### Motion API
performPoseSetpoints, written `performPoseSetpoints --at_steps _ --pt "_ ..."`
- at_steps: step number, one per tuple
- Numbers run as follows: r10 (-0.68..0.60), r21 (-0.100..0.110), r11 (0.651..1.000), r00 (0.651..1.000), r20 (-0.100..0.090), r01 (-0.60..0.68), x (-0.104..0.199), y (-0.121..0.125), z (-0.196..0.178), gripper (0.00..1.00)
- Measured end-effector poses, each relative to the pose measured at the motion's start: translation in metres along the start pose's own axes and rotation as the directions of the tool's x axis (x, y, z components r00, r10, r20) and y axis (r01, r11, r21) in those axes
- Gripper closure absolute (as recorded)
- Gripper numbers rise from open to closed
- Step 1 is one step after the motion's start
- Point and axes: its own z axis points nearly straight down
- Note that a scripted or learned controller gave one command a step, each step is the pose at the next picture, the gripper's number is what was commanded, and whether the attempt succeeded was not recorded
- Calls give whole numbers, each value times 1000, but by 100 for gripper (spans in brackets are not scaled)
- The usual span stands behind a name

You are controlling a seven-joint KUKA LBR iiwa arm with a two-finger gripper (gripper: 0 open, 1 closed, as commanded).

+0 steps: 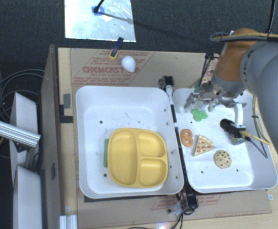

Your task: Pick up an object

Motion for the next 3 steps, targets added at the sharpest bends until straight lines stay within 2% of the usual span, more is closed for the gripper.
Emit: performPoseSetpoints --at_steps 1,2,3 --pt "2 7 1000 1000 0 -2 -6 -23 17 0" --pt "3 -1 1000 1000 1 -3 -38 11 14 0" --pt "-4 4 1000 1000 -1 4 13 9 16 0"
